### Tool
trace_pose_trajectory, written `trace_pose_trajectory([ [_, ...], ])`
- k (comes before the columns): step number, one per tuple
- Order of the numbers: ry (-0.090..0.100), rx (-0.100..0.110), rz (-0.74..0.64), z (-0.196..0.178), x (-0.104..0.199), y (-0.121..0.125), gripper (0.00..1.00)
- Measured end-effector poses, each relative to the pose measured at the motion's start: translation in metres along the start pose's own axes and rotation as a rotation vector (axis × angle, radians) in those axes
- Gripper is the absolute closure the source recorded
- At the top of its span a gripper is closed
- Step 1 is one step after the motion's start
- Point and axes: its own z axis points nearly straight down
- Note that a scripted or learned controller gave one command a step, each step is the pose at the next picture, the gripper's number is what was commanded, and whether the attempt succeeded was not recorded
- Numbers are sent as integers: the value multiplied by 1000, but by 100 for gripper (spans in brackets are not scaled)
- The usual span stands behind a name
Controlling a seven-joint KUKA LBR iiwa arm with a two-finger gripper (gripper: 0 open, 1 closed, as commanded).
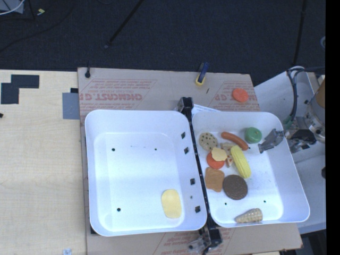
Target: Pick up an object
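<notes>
Just left of the claw [272,141] lies a green ball [253,135].

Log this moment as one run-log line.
end effector: over right bin's right side, nothing held | green ball beside it | left bin: yellow piece

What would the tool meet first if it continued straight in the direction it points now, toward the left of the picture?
Probably the green round object, which lies just left of the tool in the right bin. The sausage comes next. The tool's height is unclear, so it might pass above.
</notes>
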Motion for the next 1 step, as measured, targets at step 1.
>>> trace_pose_trajectory([
  [1, -2, -1, 1, 166, 24, 9, 0],
])
